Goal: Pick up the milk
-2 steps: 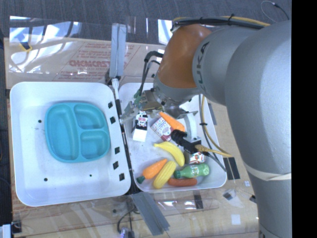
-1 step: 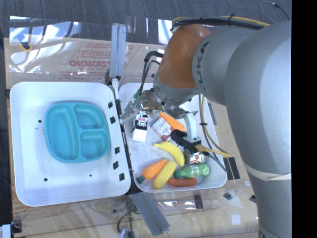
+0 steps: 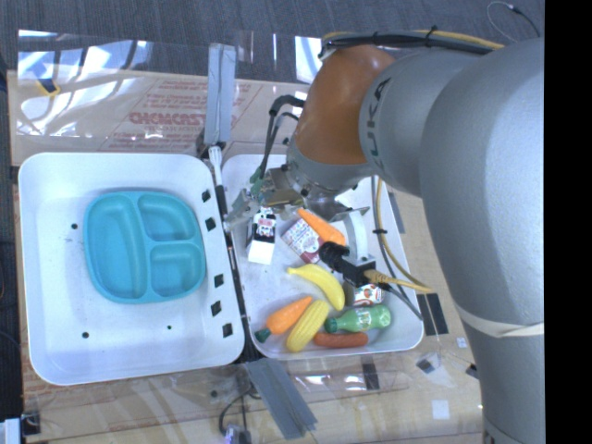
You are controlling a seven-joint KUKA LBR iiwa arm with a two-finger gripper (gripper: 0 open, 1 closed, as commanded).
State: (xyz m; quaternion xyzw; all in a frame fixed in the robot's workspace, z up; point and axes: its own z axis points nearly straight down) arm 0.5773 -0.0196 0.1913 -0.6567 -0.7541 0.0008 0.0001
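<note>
The milk (image 3: 264, 232) is a small white carton with black cow patches. It lies near the left wall of the right bin (image 3: 407, 336), at its upper middle. My gripper (image 3: 255, 202) hangs directly above the carton's top end, low in the bin, beneath the orange wrist band (image 3: 347, 109). The wrist hides most of the gripper, and I cannot make out whether it touches the carton.
Beside the milk lie a red-and-white carton (image 3: 301, 237), a carrot (image 3: 322, 226), a banana (image 3: 319, 283), a second carrot (image 3: 289, 314), corn (image 3: 308, 326), a green bottle (image 3: 363, 319) and a small can (image 3: 368, 294). The left bin (image 3: 46, 340) holds a teal divided tray (image 3: 143, 245).
</note>
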